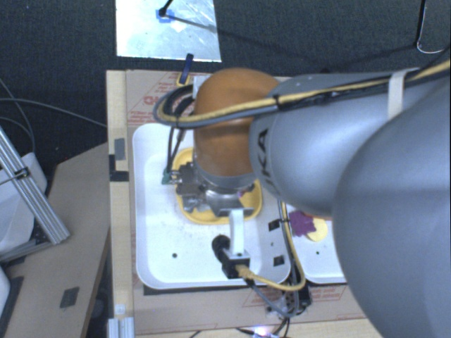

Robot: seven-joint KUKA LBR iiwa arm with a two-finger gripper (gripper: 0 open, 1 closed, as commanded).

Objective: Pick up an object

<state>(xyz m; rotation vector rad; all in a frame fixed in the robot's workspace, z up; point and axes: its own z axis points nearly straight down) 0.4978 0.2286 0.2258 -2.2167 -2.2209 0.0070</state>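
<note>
While the big grey arm (338,160) reaches in from three o'clock, I look down at the bench from the camera view. The arm has an orange band (224,125) above its wrist, and the wrist hangs over the left white bin (151,210). The gripper (211,196) points straight down into that bin. I cannot tell what it is doing with its grip, because the wrist hides that part, and I see nothing held in it.

A flat yellow thing (192,213) lies in the left bin, right under the gripper. Its edge peeks out at about seven o'clock and also at three o'clock from the wrist. It looks round, so I cannot tell any long way to it.

Over in the right bin (317,263), at about four o'clock from the gripper, lies a purple thing (301,222) touching a small yellow piece (317,232).

I think the yellow thing is the one to grab, since it sits straight below. The arm would just need to go down. It looks very flat, so it may be hard to pinch.
</note>
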